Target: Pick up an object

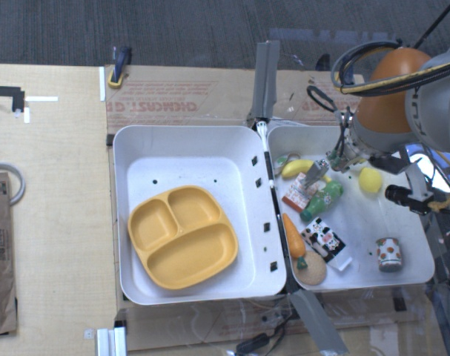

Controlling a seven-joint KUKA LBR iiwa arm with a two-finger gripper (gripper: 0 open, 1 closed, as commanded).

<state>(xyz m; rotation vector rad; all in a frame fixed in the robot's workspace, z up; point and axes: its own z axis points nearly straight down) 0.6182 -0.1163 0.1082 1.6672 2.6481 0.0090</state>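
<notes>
While my grey two-finger gripper [319,170] hangs low over the right white plastic bin [414,262], whether its tips are parted I cannot tell; they sit at the yellow plastic banana [295,167], just above the green bottle [322,199], with the yellow lemon [370,180] near and the three-part yellow plate [183,235] in the left bin [136,154]

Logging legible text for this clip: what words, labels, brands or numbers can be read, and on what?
Red print on the cardboard sheet behind the bins: upside down, too blurred to read reliably.
Brown paper bag at the left edge: dark print, too small.
Red-and-white packet and black-and-white carton in the right bin: print too small.
</notes>
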